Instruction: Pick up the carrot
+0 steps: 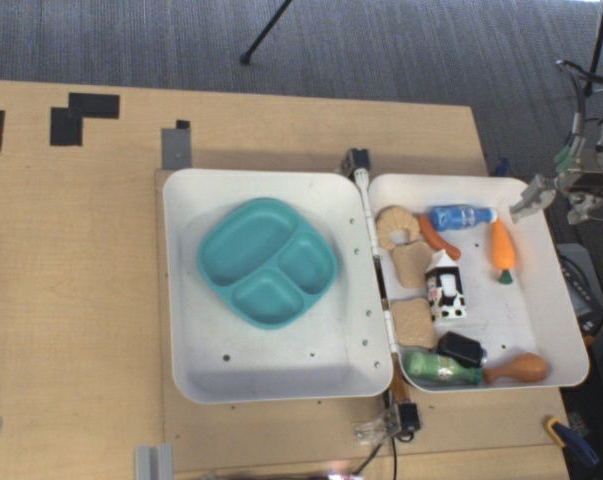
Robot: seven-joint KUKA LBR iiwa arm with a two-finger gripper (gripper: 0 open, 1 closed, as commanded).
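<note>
The carrot is orange with a small green tip at its near end. It lies lengthwise in the right bin, near that bin's far right corner. My gripper hangs at the right edge of the view, just beyond the bin's far right corner. It is up and to the right of the carrot, apart from it, and partly cut off by the frame edge.
A blue bottle, a red sausage, bread slices, a cow-patterned carton, a black block, a green item and a brown gourd-shaped toy share the right bin. A teal divided plate sits in the left bin.
</note>
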